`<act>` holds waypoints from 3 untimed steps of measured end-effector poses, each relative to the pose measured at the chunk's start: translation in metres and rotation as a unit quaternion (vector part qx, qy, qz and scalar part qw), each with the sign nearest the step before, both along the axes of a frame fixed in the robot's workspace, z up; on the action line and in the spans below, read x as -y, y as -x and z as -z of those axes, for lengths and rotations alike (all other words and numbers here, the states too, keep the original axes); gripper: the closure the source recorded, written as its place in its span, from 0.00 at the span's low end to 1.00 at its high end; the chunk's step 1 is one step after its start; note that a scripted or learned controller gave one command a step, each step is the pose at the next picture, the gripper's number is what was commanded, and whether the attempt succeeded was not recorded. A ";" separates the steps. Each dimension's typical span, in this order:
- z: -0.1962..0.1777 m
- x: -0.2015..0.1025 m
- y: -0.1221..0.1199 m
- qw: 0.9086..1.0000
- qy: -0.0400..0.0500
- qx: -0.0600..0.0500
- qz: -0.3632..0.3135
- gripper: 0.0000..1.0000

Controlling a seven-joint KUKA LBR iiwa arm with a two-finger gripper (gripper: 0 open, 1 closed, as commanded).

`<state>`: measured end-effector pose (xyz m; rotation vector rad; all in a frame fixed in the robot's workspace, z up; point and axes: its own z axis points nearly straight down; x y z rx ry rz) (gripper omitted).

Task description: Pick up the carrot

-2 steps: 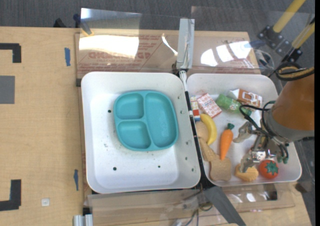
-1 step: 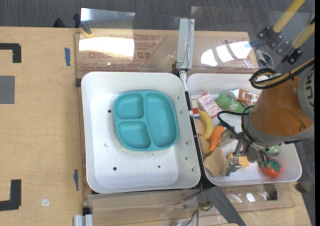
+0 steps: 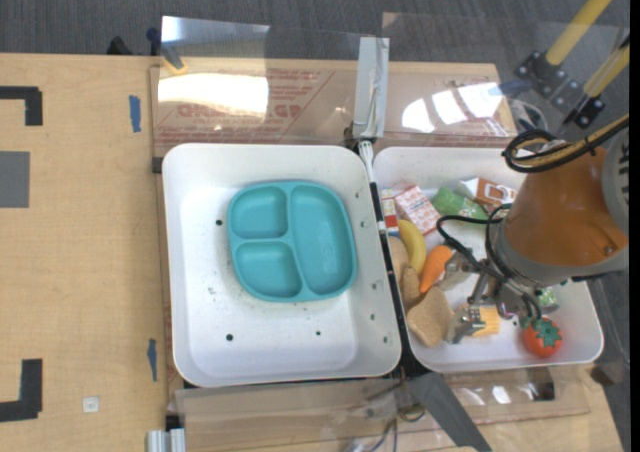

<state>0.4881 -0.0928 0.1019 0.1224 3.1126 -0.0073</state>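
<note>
The carrot (image 3: 436,266), orange and tapered, lies tilted in the left half of the right bin (image 3: 580,345), between a yellow banana (image 3: 411,239) and the arm. My gripper (image 3: 482,315) hangs low over the bin's front middle, just right of and in front of the carrot, apart from it. It is open, and its fingers straddle a small yellow piece (image 3: 486,326) on the bin floor. The arm's orange band (image 3: 560,210) hides the bin's right middle.
A tan bread slice (image 3: 430,318) lies in front of the carrot. At the bin's front right sits a red tomato (image 3: 541,337). Small packets (image 3: 412,205) and a green item (image 3: 455,202) crowd the back. The left bin (image 3: 200,190) bears a teal divided plate (image 3: 293,240).
</note>
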 end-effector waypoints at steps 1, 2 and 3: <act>-0.086 -0.116 0.006 0.998 -0.006 -0.007 0.061 1.00; -0.094 -0.112 0.004 0.998 -0.004 -0.006 0.064 1.00; -0.104 -0.113 0.002 0.998 -0.004 -0.002 0.062 1.00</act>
